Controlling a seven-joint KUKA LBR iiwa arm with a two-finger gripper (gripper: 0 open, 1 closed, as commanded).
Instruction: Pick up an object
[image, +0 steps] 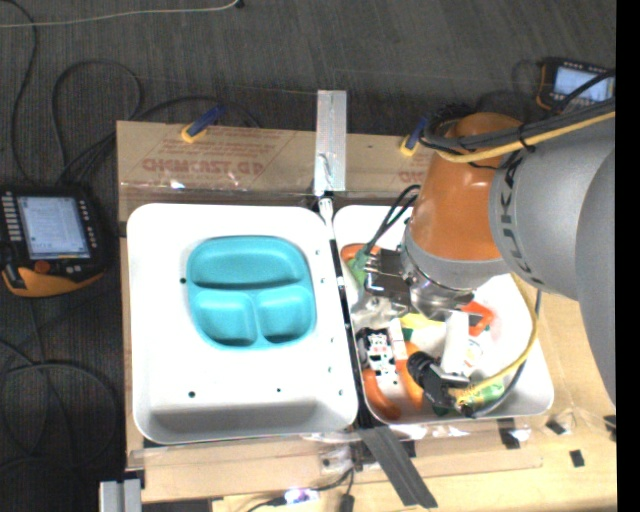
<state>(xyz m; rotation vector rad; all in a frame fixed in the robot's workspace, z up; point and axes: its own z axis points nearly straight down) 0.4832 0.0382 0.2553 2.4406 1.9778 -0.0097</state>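
From my overhead camera, the table (592, 395) carries two shallow white bins side by side on a cardboard sheet (230, 165).

The left bin (165, 385) holds a turquoise divided plate (250, 290), lying flat near the bin's middle with three compartments facing up.

The arm (560, 200) comes in from the right, and its orange band (455, 200) and grey wrist hang over the upper half of the right bin (535, 385). The pincer (385, 340) sits low inside that bin, near the wall shared with the left bin. The wrist covers most of it, so I cannot tell whether it is open or closed, and I see nothing I could call gripped.

The things to pick from are a jumble of objects (410, 350) in the right bin, crowded under and around the pincer:
- An orange piece (385, 392) lies by the bin's front left corner.
- A green piece (356, 266) shows near the back, against the shared wall.
- A yellow piece (425, 325) shows just under the wrist.
- A red piece (483, 316) lies toward the right side.

The rest of the heap is too tangled for me to sort out.

Off the table to the left, a handheld control screen (48, 232) lies on the dark floor with cables around it. Two blue clamps (200, 122) grip the cardboard's far edge.
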